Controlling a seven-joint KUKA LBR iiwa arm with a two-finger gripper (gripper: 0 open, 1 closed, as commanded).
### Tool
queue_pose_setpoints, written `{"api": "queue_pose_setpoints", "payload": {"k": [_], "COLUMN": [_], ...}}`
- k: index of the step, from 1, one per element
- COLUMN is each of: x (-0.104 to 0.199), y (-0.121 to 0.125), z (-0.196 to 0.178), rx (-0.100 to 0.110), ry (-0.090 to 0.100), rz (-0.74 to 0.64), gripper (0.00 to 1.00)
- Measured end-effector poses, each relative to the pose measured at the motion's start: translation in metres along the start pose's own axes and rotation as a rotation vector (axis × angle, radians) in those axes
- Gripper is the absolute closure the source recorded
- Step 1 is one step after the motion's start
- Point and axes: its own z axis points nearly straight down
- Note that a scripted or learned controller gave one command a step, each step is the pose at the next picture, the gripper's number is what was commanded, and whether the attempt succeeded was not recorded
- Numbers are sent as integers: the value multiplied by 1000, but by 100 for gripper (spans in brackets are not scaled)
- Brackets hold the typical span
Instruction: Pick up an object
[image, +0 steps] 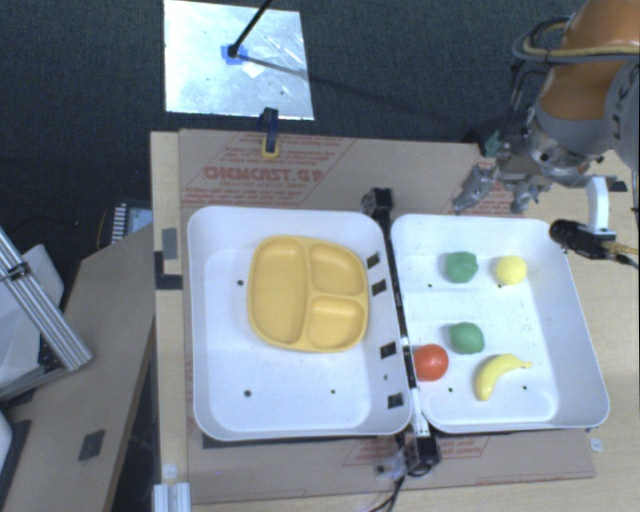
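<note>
Camera view looks down on a worktop (250, 165) covered with printed brown cardboard, carrying two shallow white plastic bins side by side. The left bin (215, 395) holds a yellow plastic plate with three compartments (307, 293), lying flat a little toward the bin's far edge. The right bin (575, 380) holds five small toy foods: a round green piece (460, 266) near the far edge, a small yellow lemon-shaped piece (510, 270) just beside it toward the bin's right edge, a second green round piece (466, 337) near the middle, a red-orange ball (430, 362) against the bin's left wall, and a yellow plastic banana (497, 374) toward the near edge. The grey arm with its orange band reaches in from the right, and its two-finger end effector (497, 190) hangs above the far edge of the right bin, over the cardboard just beyond the rim. Its fingers (475, 188) are spread apart with nothing between them, well apart from every item in the bin.
</note>
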Motion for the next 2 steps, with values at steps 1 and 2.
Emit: {"api": "queue_pose_setpoints", "payload": {"k": [1, 2], "x": [0, -7], "y": [2, -3], "z": [-7, 39], "rx": [-11, -8], "ry": [-1, -2], "rz": [-2, 1], "gripper": [0, 0]}}
